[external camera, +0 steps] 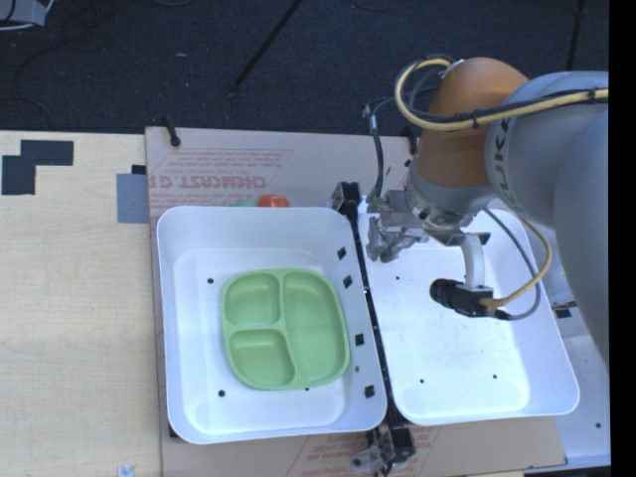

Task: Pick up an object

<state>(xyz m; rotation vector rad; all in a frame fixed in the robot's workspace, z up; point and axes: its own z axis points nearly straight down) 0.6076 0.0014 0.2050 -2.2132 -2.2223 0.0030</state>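
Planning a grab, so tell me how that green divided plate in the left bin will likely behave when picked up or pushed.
The green divided plate looks moulded and stiff, so it should keep its shape. It seems thin and probably light. Lying flat on the left bin floor, it would likely slide rather than tip or roll.

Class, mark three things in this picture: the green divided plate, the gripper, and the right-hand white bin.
green divided plate [285, 328], camera view, central ridge between its compartments.
gripper [383, 247], camera view, at its fingertips.
right-hand white bin [467, 366], camera view, bare floor.

Bright even overhead light, white bins [189, 266] slightly glaring, soft focus, faint shadows
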